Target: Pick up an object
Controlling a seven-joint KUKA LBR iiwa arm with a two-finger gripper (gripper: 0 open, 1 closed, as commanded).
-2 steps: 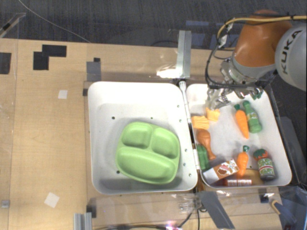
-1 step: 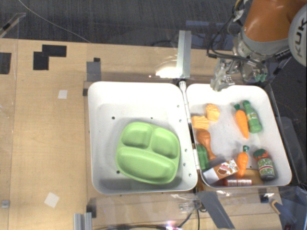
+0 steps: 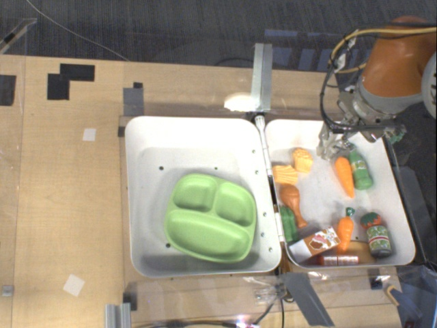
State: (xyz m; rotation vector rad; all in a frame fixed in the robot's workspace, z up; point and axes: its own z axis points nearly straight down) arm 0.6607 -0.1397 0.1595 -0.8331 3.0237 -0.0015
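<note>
We see a pale wooden bench [image 3: 61, 203] below dark carpet [image 3: 171, 12]; our gripper [image 3: 332, 144] hangs over the right bin [image 3: 403, 244]; its grip we cannot tell.

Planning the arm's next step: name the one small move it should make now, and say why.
Probably lower straight down. The gripper hangs over the right bin, at its far end, with a carrot and a green bottle just in front of it. Nothing shows between its fingers, so a short descent toward the carrot seems the likeliest start.
</note>
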